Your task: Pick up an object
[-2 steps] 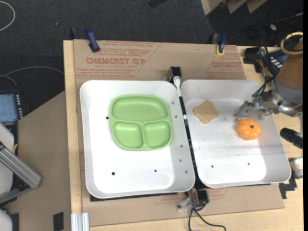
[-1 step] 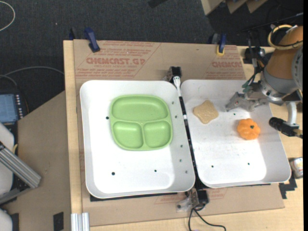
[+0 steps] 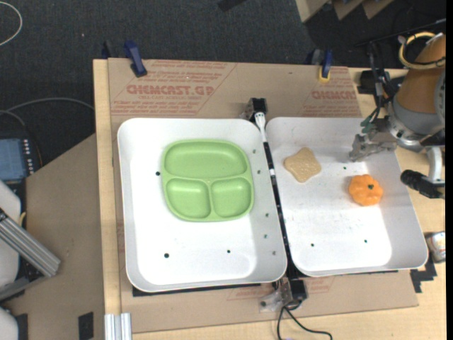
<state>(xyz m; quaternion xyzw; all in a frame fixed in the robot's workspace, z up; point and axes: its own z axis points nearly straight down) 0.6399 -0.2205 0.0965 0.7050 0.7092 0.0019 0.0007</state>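
On the desk (image 3: 177, 91), the left bin (image 3: 141, 253) holds a green three-part plate (image 3: 207, 179). In the right bin (image 3: 340, 253) a tan biscuit-like piece (image 3: 302, 165) lies near the dividing edge, and an orange pumpkin-like object (image 3: 365, 190) sits apart to its right. The arm (image 3: 417, 98) reaches in over the bin's upper right corner, its claw (image 3: 361, 149) low above the bin floor, just above the pumpkin, nothing between it; how far it is spread I cannot tell.

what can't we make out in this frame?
- Two-finger gripper, camera view: too small and blurred to judge.
- Grey arm with orange band: cut off by right edge.
- Small orange pumpkin-shaped toy and tan cracker-like piece: material unclear, too small.
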